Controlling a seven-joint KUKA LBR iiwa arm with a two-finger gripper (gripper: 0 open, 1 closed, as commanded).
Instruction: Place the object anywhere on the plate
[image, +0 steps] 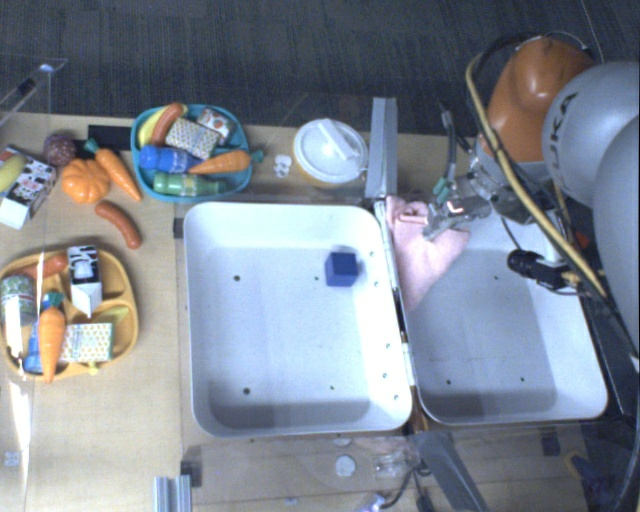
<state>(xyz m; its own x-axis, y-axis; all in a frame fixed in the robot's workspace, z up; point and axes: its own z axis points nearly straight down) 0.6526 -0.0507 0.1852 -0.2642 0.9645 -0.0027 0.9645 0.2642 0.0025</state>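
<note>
1. Near edge. Two shallow white bins sit side by side on the wooden bench (150, 440). The near halves of the left bin (290, 400) and the right bin (520, 395) show bare floor.

2. Left of the bins. A yellow tray (122, 300) lies on the bench, well apart from the left bin. It holds toy food, including a carrot (50, 340) and small printed boxes.

3. Left bin, far half. A blue block (342, 268) rests on the floor, nearer the right wall than the left. It touches no wall and nothing else.

4. Right bin, far-left corner. A pink cloth (420, 265) lies crumpled against the wall shared with the left bin, one end trailing toward the bin's middle.

5. Arm. The grey arm (600, 150), with its orange band (525, 85), reaches in from the right. The gripper (450, 212) is at the far edge of the pink cloth and overlaps it in the view. Whether the gripper is open or closed, and whether it grips the cloth, cannot be told.

6. Far side of the bench. A white dish (330, 150) stands just beyond the left bin's far wall. To its left, a blue bowl (240, 180) holds toy food. Farther left, a toy pumpkin (83, 182) and a sausage (120, 225) lie loose on the bench.
</note>
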